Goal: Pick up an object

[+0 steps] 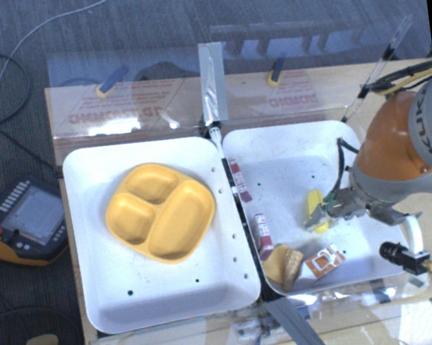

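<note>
In the right bin (275,140) a small yellow object (314,207) lies near the middle, with my gripper (327,210) right against its right side. The arm (397,153), grey with an orange band, comes in from the right and covers the bin's right part. A tan bread-like piece (283,265) and a small orange and white packet (324,261) lie at the bin's front. A red and white wrapper (262,233) and a second one (237,177) lie along the left wall.
The left bin (105,293) holds a yellow three-compartment tray (159,211). A teach pendant (22,225) sits on the floor at the left. Cables run across the floor behind the bench.
</note>
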`<move>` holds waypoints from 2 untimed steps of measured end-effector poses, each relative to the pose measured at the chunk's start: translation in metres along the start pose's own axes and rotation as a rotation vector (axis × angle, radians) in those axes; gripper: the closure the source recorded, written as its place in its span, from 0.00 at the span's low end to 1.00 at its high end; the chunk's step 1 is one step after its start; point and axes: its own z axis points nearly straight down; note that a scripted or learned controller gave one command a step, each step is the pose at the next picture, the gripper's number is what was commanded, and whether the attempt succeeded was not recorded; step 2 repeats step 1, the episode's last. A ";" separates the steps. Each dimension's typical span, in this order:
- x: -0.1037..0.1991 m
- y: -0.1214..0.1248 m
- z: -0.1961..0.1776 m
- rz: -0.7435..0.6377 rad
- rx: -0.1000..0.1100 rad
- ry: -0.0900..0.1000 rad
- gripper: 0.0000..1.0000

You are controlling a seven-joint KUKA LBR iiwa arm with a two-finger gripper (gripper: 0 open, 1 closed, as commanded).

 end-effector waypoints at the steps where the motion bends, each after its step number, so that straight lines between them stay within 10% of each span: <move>1: 0.037 0.052 -0.106 0.053 0.010 -0.001 1.00; 2: 0.037 0.052 -0.106 0.053 0.010 -0.001 1.00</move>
